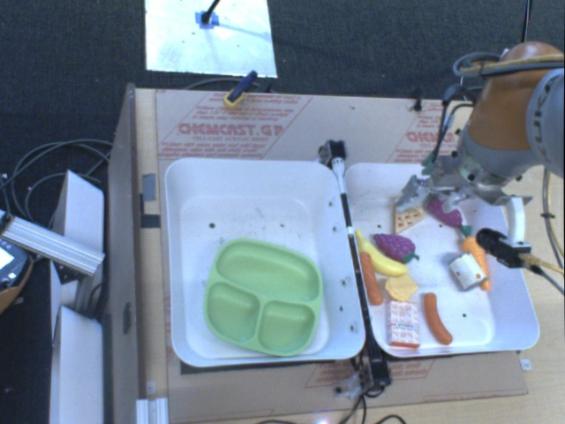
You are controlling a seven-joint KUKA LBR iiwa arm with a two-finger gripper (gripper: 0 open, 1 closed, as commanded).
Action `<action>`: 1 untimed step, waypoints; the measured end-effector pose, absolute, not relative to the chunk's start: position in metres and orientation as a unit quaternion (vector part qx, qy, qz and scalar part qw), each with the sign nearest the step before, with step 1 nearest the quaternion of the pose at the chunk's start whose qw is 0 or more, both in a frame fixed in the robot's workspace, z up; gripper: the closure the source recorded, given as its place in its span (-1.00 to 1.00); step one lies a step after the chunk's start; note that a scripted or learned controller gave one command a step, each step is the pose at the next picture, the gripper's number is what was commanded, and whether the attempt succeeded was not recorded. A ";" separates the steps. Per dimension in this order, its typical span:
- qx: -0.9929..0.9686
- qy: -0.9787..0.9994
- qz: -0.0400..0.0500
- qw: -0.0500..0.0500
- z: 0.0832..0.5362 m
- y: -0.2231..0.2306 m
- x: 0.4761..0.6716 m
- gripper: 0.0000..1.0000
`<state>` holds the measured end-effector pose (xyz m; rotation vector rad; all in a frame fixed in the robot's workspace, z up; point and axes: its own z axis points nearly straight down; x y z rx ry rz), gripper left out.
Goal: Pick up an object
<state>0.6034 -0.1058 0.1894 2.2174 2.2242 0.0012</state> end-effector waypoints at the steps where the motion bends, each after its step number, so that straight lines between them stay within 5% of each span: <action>1: 0.707 0.707 0.000 0.001 0.084 -0.116 0.608 -1.00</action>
